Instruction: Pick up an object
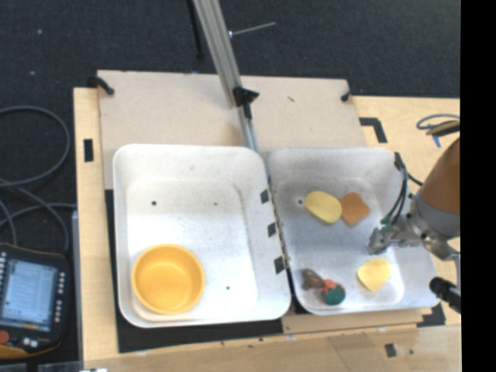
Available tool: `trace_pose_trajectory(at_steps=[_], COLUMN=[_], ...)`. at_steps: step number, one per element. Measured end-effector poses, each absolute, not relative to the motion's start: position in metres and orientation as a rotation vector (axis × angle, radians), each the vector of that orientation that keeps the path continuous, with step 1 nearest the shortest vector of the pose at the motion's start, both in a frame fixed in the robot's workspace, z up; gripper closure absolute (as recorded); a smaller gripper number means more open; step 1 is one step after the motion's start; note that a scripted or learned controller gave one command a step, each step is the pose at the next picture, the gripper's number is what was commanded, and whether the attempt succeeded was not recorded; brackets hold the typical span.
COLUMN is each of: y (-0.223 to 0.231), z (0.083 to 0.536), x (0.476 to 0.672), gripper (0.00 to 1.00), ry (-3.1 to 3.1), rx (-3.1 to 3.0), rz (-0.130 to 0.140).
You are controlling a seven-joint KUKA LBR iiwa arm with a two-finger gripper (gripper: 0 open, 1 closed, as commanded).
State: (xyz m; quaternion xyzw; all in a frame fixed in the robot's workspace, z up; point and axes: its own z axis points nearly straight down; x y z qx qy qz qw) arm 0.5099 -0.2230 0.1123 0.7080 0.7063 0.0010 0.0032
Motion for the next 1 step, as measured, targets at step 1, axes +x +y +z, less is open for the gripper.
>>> trace_pose_trajectory(at_steps=[1], y=[-0.2209], z=[0.1572], x=[0.516], gripper=[1.0], ry=[2.221], rx=[2.213], rz=[0.004])
